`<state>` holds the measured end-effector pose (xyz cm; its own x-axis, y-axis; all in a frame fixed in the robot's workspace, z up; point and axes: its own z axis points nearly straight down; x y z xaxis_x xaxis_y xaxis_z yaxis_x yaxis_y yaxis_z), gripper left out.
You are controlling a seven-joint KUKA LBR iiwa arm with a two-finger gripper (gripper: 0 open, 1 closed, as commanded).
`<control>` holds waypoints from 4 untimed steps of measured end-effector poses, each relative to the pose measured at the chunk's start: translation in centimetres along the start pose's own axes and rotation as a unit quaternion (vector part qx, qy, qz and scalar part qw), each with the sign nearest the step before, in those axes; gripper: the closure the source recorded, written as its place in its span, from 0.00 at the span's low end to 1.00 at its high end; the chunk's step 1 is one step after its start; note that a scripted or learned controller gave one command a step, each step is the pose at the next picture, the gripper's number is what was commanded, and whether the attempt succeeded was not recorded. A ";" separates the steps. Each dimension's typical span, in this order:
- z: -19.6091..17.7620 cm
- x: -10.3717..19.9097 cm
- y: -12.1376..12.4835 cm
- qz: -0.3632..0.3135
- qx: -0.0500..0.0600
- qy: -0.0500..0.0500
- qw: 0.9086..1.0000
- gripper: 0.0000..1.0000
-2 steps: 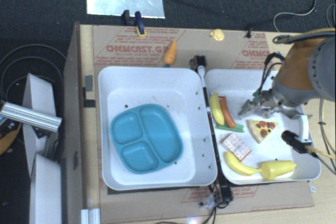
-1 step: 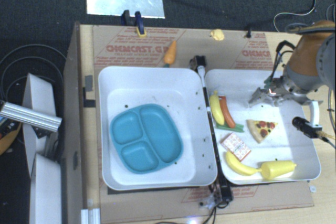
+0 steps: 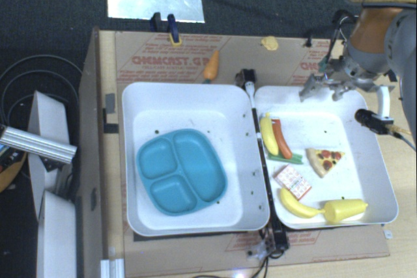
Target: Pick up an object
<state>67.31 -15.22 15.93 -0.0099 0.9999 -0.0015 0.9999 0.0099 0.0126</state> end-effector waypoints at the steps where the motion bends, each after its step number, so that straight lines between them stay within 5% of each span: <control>1: 7.3 7.0 -2.5 0.001 0.001 -0.002 1.000 0.00; 2: 7.0 5.8 -0.1 0.002 0.000 0.000 1.000 0.00; 4: 7.4 5.3 -4.7 0.005 0.006 0.000 1.000 0.00</control>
<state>62.61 -9.99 8.46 -0.0003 1.0000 -0.0005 1.0000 0.0003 -0.0003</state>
